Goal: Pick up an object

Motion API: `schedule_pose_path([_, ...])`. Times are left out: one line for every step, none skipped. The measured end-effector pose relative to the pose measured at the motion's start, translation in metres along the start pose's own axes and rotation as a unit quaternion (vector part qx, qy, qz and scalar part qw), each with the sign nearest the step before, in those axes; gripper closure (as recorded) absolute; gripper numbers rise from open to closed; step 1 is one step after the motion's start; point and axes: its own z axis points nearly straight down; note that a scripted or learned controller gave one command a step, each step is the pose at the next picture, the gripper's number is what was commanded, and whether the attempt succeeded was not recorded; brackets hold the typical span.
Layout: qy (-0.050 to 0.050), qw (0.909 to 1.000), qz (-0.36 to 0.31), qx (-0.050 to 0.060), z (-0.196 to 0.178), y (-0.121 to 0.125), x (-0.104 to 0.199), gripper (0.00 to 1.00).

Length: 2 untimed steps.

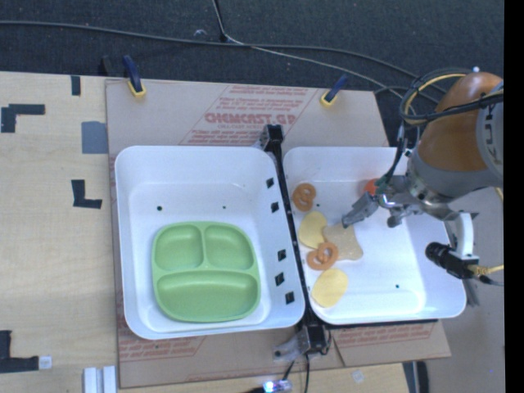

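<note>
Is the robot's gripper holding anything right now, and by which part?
Nothing is held. The two-finger gripper hangs over the right white bin, beside the pale flat food pieces, with nothing between its fingers.

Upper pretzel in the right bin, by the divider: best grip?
Come straight down on the upper pretzel. It lies flat and apart from the other pieces, so pinch across its outer ring, one finger on each side. The divider is close on its left; align the end effector parallel to it.

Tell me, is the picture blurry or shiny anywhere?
Camera view: light is even and soft, with no strong glare on the white bins; the green tray looks sharp, while the arm is slightly blurred; faint shadows sit along the bin walls.
</note>
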Motion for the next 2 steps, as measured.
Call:
schedule_pose_path([0.0,1.0,-0.001,0.0,0.047,0.002,0.008,0.0])
schedule_pose_path([-0.001,1.0,0.0,-0.003,0.097,0.002,0.008,0.0])
